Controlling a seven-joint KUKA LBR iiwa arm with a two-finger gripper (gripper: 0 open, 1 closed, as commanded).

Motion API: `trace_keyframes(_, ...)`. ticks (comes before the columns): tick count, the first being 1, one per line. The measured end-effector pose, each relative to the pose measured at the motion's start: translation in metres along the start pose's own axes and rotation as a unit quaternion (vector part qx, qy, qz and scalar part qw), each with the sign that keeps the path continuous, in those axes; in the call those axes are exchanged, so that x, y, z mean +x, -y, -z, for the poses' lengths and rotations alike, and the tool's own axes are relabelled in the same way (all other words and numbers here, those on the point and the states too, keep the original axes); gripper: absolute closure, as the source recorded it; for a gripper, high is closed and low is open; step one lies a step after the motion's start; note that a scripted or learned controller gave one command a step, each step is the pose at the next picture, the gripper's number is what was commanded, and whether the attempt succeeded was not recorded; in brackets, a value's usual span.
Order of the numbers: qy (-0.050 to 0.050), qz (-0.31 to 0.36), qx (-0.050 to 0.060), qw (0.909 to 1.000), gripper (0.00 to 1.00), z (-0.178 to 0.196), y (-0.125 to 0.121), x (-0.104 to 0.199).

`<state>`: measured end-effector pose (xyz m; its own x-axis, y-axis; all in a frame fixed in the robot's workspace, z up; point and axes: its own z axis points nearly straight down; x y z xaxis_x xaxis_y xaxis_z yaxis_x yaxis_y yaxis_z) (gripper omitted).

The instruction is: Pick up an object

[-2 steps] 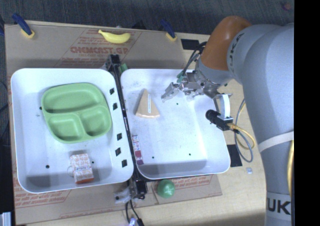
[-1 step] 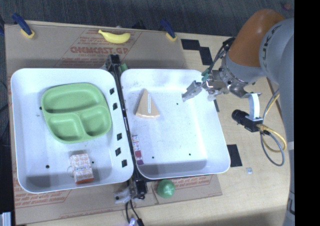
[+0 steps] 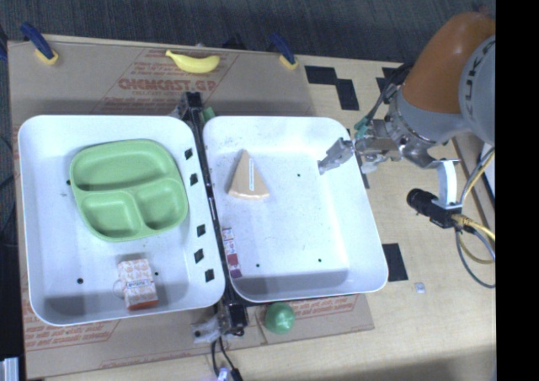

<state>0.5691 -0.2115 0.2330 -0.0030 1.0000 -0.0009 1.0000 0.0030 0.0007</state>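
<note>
Camera view, looking down on the counter (image 3: pixel 421 303): two white bins sit side by side. The right bin (image 3: pixel 354 244) holds a tan wedge-shaped object (image 3: pixel 248 177) near its upper left. The gripper (image 3: pixel 337 154) hovers at that bin's upper right edge, apart from the wedge; whether it is released or clenched, I cannot tell. The left bin (image 3: pixel 34 228) holds a green divided tray (image 3: pixel 128 190) and a small packet (image 3: pixel 137 282).
</note>
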Motion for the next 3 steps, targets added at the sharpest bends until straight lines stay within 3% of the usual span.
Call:
trace_keyframes(1, -0.001, 0.001, 0.002, 1.0, 0.0, -0.141, 0.039, 0.001)
trace_keyframes(2, -0.001, 0.001, 0.001, 1.0, 0.0, -0.082, 0.026, 0.0)
trace_keyframes(3, -0.001, 0.002, 0.002, 1.0, 0.0, -0.141, 0.093, 0.001)
